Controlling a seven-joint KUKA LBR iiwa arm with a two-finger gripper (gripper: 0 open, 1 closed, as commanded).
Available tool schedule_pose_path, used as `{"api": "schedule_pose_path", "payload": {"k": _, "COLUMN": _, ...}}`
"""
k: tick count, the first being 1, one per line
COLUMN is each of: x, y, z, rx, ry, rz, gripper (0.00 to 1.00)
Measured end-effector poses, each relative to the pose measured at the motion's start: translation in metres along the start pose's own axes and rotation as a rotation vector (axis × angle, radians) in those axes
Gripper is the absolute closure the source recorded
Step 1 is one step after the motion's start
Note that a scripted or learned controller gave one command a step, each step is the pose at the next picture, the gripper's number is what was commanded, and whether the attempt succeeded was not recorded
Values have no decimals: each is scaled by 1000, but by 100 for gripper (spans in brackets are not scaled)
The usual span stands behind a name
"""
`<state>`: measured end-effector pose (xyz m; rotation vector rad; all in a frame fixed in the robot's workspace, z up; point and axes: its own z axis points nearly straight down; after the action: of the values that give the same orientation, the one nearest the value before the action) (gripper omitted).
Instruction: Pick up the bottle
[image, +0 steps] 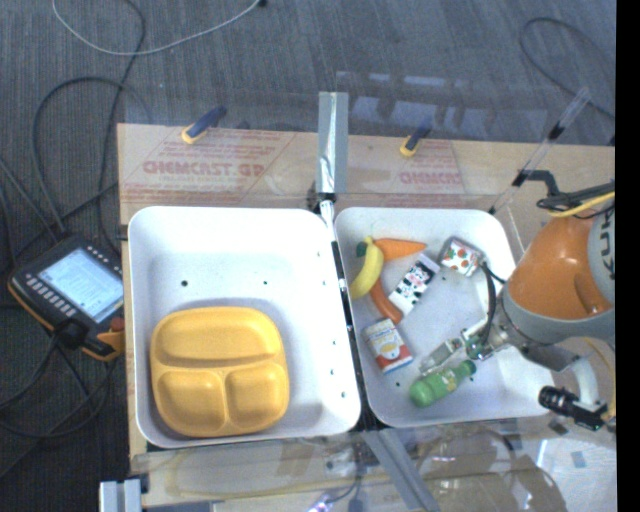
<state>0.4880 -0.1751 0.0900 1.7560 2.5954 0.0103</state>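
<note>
Bench (250, 160): a brown board is seen from above, with two shallow white bins set on it side by side.
Left bin (230, 250): a yellow divided tray (220, 372) is laid in its near part.
Right bin (500, 395): several small things are gathered in it, toward its left and middle.
Arm (560, 275): grey with an orange band, it is reached in from the right over the right bin's right side.
Gripper (462, 346): it is held low over the bin, just above the bottle; whether it is wide, narrow or closed on anything cannot be told.
Banana (369, 268): yellow, it is laid near the right bin's left wall, beside an orange carrot-shaped piece (400, 246).
Bottle (440, 384): green, it is laid on its side near the right bin's front edge, just below the gripper.
Cartons: a black-and-white one (411, 283) is placed in the middle, a small orange-labelled one (387, 345) is placed in front of it.
Small box (459, 257): it is set near the back of the bin.
</note>
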Motion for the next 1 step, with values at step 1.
{"api": "schedule_pose_path", "payload": {"k": 1, "x": -1, "y": 2, "z": -10, "rx": -5, "ry": -4, "rz": 0, "gripper": 100}}
